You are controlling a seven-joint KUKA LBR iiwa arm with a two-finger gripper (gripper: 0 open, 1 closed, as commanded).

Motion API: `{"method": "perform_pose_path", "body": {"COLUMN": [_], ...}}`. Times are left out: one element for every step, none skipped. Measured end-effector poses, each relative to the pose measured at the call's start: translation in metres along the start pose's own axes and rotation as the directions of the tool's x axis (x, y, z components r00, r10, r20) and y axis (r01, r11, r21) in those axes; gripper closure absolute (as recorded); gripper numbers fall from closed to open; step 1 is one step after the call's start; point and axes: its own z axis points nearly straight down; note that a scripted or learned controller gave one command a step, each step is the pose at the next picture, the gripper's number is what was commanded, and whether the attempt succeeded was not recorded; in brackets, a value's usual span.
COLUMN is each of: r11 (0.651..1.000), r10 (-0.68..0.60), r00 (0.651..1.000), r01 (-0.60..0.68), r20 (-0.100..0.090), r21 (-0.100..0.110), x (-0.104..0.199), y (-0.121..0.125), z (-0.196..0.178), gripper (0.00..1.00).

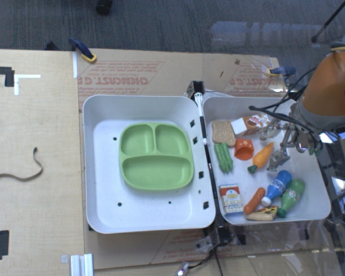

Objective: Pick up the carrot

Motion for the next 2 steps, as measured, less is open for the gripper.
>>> {"method": "perform_pose_path", "body": {"r11": [1.000,1.000], "r10": [-0.004,-0.004], "r00": [1.000,1.000], "r01": [0.004,0.004], "r20": [0.004,0.004], "r21": [0.001,0.001], "x": [-0.0019,-0.0020], "y": [0.0014,0.0017], "z": [-0.0100,-0.0100], "gripper": [1.00,0.00]}}
